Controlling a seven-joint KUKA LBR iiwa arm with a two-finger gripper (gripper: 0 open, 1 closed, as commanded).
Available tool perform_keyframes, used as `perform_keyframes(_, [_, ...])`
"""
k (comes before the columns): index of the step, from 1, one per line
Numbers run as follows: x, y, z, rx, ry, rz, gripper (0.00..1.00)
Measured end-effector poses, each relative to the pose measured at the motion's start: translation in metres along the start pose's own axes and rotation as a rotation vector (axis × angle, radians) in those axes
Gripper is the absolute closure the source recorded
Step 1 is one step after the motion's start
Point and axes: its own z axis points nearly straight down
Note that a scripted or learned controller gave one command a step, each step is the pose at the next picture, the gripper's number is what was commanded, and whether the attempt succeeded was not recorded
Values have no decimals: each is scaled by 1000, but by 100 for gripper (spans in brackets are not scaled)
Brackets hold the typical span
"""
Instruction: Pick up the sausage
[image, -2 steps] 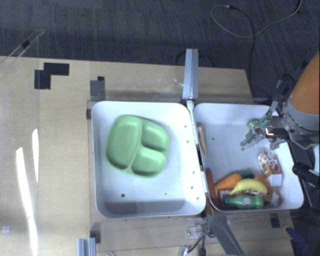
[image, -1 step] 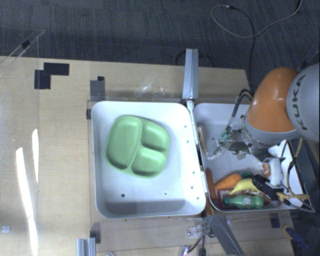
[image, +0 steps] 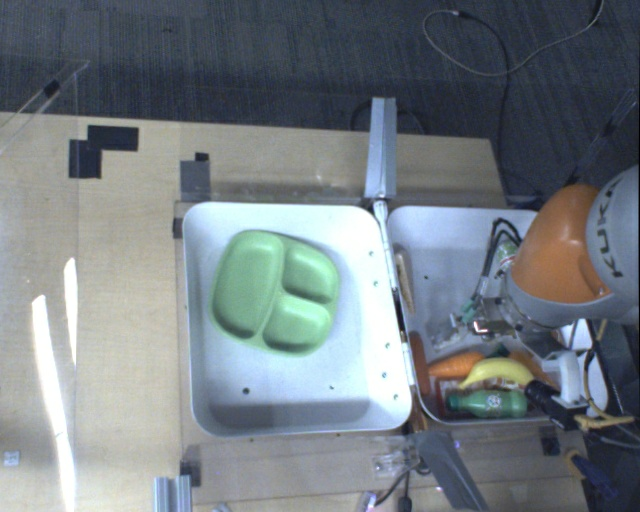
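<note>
A reddish-brown piece that looks like the sausage (image: 421, 372) lies against the left wall of the right bin (image: 440, 235), near its front corner. It touches the left end of an orange carrot (image: 455, 365). My gripper (image: 482, 322) hangs low over the middle of the right bin, just above and behind the carrot and a yellow banana (image: 498, 372). It is up and to the right of the sausage, and nothing shows between its fingers. The orange wrist band (image: 560, 250) covers the bin's right part.
A green bottle (image: 487, 403) lies along the right bin's front wall. A thin tan stick (image: 403, 280) rests by the divider. The left bin (image: 200, 330) holds a green three-compartment plate (image: 275, 290). Cables trail at the far right.
</note>
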Motion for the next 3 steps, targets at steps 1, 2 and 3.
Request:
perform_keyframes(1, [-5, -8, -43, -3, -1, -68, 0])
perform_keyframes(2, [5, 2, 17, -4, -1, -50, 0])
perform_keyframes(3, [-13, 28, 23, -12, 1, 58, 0])
